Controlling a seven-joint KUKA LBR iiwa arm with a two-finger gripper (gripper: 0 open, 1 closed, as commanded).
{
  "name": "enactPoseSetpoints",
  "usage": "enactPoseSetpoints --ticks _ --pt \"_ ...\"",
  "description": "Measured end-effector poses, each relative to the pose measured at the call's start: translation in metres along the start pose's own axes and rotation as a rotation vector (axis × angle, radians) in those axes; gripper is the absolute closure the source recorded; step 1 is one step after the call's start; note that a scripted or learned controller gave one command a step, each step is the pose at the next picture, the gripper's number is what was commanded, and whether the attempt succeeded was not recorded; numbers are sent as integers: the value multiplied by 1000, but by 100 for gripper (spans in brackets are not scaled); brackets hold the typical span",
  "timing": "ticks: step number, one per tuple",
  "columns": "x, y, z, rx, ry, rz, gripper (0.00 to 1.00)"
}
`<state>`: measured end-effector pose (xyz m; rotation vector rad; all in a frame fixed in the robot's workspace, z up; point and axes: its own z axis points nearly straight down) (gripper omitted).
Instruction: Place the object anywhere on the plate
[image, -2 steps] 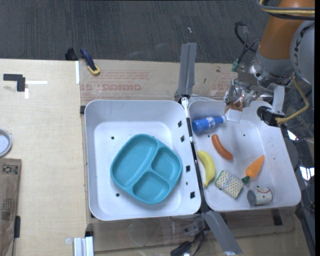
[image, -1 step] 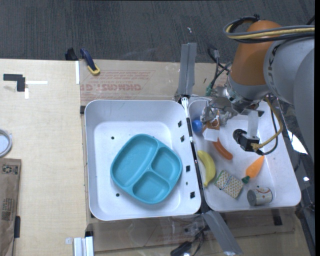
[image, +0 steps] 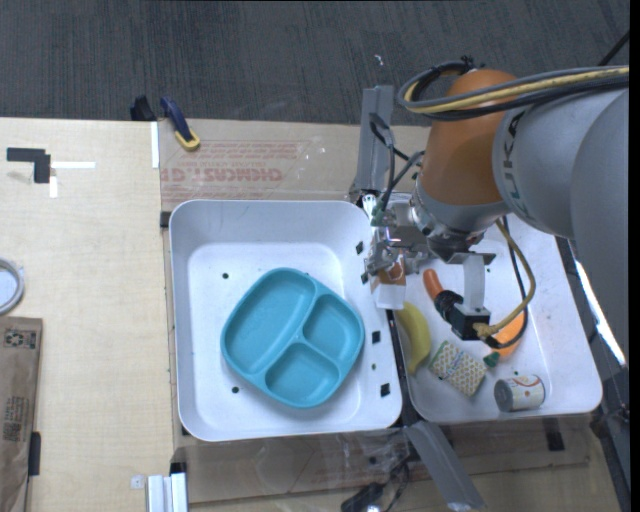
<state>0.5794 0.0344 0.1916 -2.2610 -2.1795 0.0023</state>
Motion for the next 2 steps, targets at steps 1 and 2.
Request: enactPoseSetpoints --ticks 1,2 --pt "65 -52 13 3 -1 -37 100" --pt "65 -51 13 2 -2 -36 0"
